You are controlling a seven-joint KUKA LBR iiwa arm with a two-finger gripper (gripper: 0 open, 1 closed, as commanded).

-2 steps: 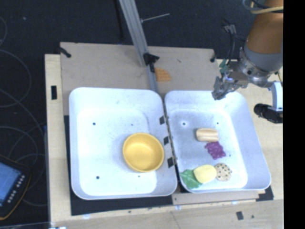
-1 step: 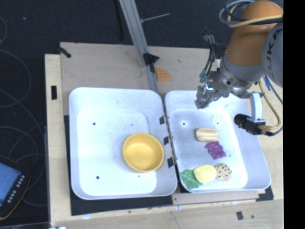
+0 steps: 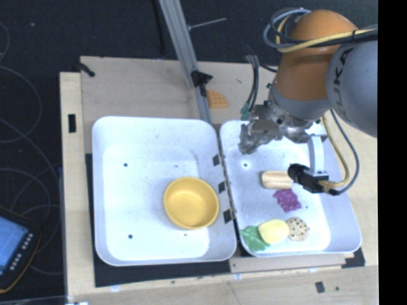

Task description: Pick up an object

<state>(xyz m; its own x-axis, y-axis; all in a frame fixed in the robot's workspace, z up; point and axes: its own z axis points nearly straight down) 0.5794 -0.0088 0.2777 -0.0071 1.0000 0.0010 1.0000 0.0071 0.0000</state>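
Observation:
My gripper (image 3: 250,142) hangs over the back left part of the right bin (image 3: 337,230), near the divider between the bins. Nothing shows between its fingers. A tan cylinder (image 3: 275,180) lies in the right bin a little in front and to the right of the gripper. A purple piece (image 3: 287,199) sits just in front of the cylinder. At the bin's front lie a yellow lemon-like object (image 3: 273,230), a green piece (image 3: 252,236) and a round speckled cookie (image 3: 297,229). A yellow bowl (image 3: 190,202) stands in the left bin (image 3: 127,151).
A metal post (image 3: 181,43) slants up from behind the bins. A small orange object (image 3: 217,99) lies on the bench behind the bins. A black cable clip (image 3: 305,175) hangs from the arm over the right bin. A tablet (image 3: 13,246) sits at the far left.

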